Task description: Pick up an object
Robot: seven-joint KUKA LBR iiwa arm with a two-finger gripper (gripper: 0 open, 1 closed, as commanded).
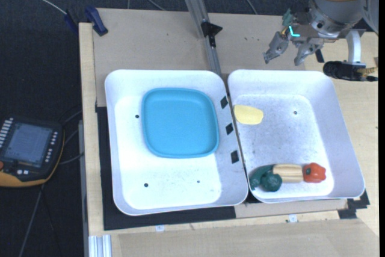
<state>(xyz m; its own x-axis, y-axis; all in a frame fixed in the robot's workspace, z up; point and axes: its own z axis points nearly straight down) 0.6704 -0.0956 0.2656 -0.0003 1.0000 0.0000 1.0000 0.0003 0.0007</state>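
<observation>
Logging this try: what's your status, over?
Gripper open, holding nothing, above bench beyond right bin. Yellow piece, green, tan, red toys lie in right bin. Path clear.

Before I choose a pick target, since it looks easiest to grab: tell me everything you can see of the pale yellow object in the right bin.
The pale yellow rounded object looks smooth and soft-edged, roughly oval with a flatter left end, perhaps plastic. It lies flat on the speckled floor of the right white bin, in its upper left corner, close to the wall that meets the left bin. Nothing touches it; the other items lie well apart along the bin's lower edge.
</observation>
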